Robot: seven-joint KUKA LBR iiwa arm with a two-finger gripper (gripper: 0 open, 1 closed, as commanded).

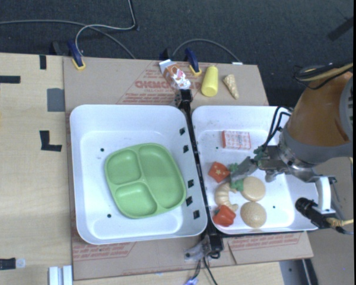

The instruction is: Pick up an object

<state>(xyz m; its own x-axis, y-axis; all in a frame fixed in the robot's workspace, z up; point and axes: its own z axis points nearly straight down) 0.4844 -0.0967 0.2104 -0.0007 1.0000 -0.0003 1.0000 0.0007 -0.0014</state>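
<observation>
Camera view: tool (pixel 237 174) low among crowded food, right bin (pixel 285 218)

Small toy foods (pixel 243 198) lie clustered in the right bin (pixel 285 221).

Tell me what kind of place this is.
Probably a robotics lab test bench: two shallow white plastic bins on cardboard, small toy food pieces, loose cables, and a grey robot arm.
</observation>
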